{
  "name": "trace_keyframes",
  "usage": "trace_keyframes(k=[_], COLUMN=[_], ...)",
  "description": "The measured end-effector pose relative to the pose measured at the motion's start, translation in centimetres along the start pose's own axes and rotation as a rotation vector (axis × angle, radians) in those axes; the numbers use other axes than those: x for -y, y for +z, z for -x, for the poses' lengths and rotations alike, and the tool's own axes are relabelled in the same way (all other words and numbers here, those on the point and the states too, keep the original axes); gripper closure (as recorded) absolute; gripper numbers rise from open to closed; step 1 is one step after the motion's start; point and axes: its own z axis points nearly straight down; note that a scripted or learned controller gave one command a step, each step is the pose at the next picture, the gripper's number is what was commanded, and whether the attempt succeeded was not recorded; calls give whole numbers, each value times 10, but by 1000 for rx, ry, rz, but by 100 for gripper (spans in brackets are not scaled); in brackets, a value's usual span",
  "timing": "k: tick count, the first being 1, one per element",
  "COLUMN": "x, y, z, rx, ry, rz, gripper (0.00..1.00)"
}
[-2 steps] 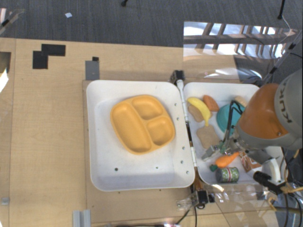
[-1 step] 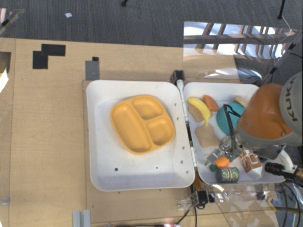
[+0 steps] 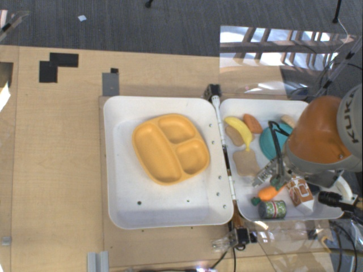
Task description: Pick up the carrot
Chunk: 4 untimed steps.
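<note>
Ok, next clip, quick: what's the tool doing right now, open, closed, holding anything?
Tool: low in the right bin, just above the carrot; open or closed cannot be told, and nothing is seen held.

Carrot (image 3: 267,194) hemmed: green can (image 3: 273,209) just below, carton (image 3: 299,191) right, claw (image 3: 273,173) above; left side open.

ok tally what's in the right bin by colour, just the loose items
Orange: 2, the carrot and an orange oval piece
Yellow: 1, a banana
Tan or brown: 2, a potato-like piece and a flat slice
Teal: 1, a dish
Green: 1, a can
Brown and white: 1, a small carton
Total: 8 that I can make out; the arm hides part of the bin.
</note>
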Motion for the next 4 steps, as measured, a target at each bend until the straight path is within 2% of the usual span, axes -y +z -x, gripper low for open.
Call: trace_keyframes(k=[1,2,3,4], x=[0,-4,-4,3], y=[1,-11,-11,12], z=[0,2,1,-4], rx=[-1,7,7,-9], ry=[1,-1,0,-111], rz=[-1,7,7,-9], gripper=[0,100,0,0])
